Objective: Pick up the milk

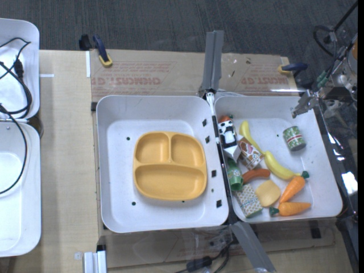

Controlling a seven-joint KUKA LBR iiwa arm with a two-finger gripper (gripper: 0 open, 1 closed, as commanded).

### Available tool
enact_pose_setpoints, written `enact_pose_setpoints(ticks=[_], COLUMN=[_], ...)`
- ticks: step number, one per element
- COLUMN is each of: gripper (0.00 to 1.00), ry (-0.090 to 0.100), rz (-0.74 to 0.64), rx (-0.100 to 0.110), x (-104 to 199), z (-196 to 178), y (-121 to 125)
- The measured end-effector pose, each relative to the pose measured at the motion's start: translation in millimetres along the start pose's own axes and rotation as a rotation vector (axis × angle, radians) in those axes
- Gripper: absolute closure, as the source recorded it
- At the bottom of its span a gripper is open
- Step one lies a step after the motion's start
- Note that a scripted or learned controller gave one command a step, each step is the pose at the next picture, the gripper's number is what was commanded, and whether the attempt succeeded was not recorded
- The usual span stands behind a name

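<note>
End effector, aperture indiscernible, poised at the right bin's far corner, with the milk lying well to its left against the dividing wall, where crowding bananas risk a misgrasp.

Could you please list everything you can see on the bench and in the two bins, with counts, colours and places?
bins: two, white, side by side on the bench.
divided plate: one, yellow, middle of left bin.
milk: one carton, black-and-white cow pattern, right bin by its left wall.
bananas: two, yellow, centre of right bin.
carrots: two, orange, right bin's near right corner.
can: one, green label, right bin, far right.
green bottle: one, beside left wall, below milk.
clamps: two, blue, bench's far edge.
gripper: one, grey, over right bin's far right corner.
</note>
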State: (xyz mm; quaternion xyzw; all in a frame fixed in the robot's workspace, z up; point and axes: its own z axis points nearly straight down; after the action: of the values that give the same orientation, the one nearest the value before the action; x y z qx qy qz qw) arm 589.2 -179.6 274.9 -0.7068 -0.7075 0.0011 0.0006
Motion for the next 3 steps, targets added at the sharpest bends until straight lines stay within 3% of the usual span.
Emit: enact_pose_setpoints(ticks=[1,2,3], gripper=[0.00,0.00,0.00], ry=[0.000,0.004,0.005], rz=[0.047,0.482,0.432], rx=[0.002,-0.019,-0.050], x=[84.3,80.3,85.9], z=[80.9,160.8,166.2], y=[-8.2,-35.7,-61.8])
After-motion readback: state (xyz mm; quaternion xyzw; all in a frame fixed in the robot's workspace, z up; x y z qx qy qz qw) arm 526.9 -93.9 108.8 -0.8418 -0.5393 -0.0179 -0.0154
